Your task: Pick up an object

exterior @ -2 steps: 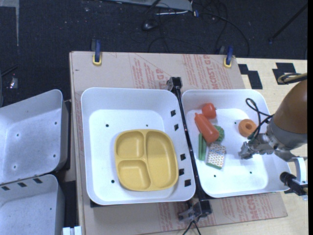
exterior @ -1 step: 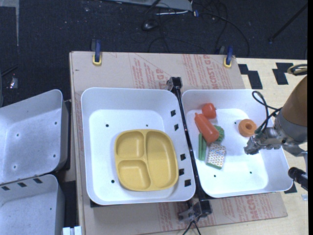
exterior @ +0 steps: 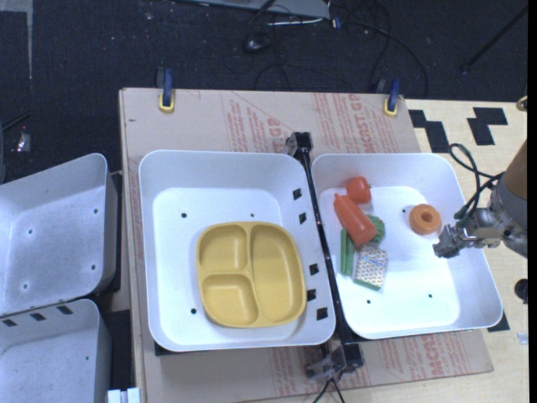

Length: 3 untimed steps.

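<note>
The graspable objects lie loose in the right bin [exterior: 470, 309]: an orange ring [exterior: 424, 218] apart near the far-right side, and a huddle of red pieces [exterior: 355, 208], a green strip [exterior: 345, 253] and a speckled packet [exterior: 371, 266] near the divider, probably left scattered for random grasps. The pincer [exterior: 447, 245] hovers just beside the ring, at the bin's right wall; whether it is spread I cannot tell. The left bin [exterior: 168, 309] holds a yellow divided tray [exterior: 251, 274]. Both sit on a cardboard-covered table [exterior: 218, 124] over dark floor with cables [exterior: 394, 40].
</note>
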Tool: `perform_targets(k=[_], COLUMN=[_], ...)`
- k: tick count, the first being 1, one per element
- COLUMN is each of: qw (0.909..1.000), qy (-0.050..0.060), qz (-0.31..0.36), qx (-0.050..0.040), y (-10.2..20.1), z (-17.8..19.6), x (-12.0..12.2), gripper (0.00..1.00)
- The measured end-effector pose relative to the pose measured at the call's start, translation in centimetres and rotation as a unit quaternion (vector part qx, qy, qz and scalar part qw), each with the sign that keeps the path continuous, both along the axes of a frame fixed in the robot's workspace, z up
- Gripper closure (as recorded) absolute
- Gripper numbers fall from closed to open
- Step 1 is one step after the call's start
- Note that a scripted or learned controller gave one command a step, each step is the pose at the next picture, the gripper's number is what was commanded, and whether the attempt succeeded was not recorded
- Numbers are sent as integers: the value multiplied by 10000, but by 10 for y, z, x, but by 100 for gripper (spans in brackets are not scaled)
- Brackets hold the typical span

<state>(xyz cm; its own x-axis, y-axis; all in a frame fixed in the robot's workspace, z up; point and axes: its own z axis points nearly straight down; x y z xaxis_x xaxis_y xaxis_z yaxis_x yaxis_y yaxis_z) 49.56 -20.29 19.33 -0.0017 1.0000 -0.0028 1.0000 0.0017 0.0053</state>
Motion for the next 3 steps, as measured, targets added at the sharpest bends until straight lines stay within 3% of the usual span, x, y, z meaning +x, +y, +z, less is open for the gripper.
perform_targets(k=[1, 3], qw=[10000, 10000], qy=[0, 17], qz=[7, 35], qx=[0, 19], y=[0, 112], z=[45, 53], x=[1, 35], gripper=[100, 100])
